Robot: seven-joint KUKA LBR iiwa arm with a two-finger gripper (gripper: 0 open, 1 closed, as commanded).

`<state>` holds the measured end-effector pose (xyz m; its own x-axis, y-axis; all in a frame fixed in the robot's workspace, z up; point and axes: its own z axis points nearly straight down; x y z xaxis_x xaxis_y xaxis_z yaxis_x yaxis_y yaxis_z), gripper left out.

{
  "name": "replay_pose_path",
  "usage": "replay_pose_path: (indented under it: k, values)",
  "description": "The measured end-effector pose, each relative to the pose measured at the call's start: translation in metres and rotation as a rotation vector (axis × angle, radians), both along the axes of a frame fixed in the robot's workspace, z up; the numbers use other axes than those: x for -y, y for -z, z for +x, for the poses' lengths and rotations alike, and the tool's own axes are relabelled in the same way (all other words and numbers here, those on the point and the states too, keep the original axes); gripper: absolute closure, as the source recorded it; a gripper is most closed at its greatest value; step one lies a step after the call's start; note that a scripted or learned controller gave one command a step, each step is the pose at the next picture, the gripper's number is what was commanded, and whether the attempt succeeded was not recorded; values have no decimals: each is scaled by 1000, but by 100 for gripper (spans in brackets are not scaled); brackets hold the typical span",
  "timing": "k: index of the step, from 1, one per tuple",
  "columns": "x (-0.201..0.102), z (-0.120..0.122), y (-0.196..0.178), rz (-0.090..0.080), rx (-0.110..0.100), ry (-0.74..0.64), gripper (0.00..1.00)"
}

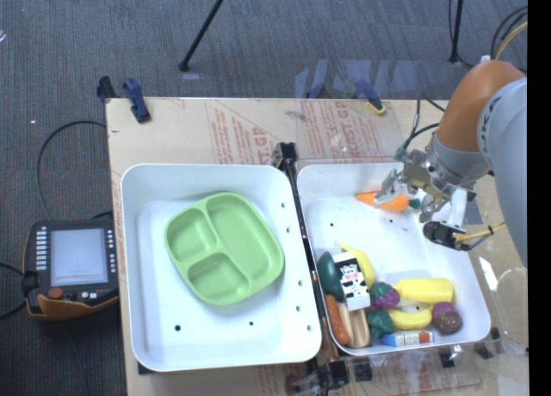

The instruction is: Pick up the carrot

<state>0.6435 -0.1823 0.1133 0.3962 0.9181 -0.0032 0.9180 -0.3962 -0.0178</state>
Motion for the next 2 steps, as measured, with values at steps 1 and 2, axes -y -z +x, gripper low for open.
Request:
replay_pose_path:
  k: [1,2]
  values:
    - [11,0,29,4,1,144,0]
    - [11,1,18,3,2,137,100]
